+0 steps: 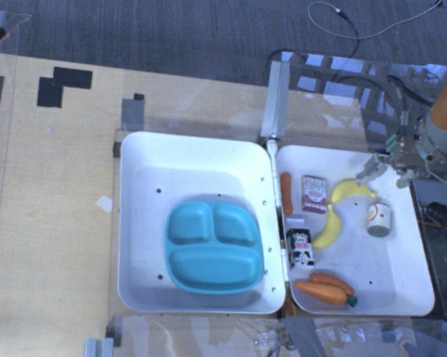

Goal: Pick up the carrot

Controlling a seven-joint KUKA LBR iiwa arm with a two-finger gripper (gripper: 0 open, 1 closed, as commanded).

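The carrot (321, 293), orange with a small green stub at its right end, lies near the front edge of the right bin (399, 285). A second orange-red elongated piece (334, 282) rests against its far side. My gripper (386, 174) hangs over the far right part of that bin, above the banana's upper end and the small can. Its fingers (371, 169) are spread open with nothing between them. The carrot is well apart from the gripper, toward the front and left of it.
The right bin also holds a yellow banana (332, 220), a small white can (379, 219), a brown packet (314, 193), a red sausage (285, 192) along the left wall and a black-and-white carton (301, 248). A blue divided plate (215, 246) sits in the left bin (141, 206).
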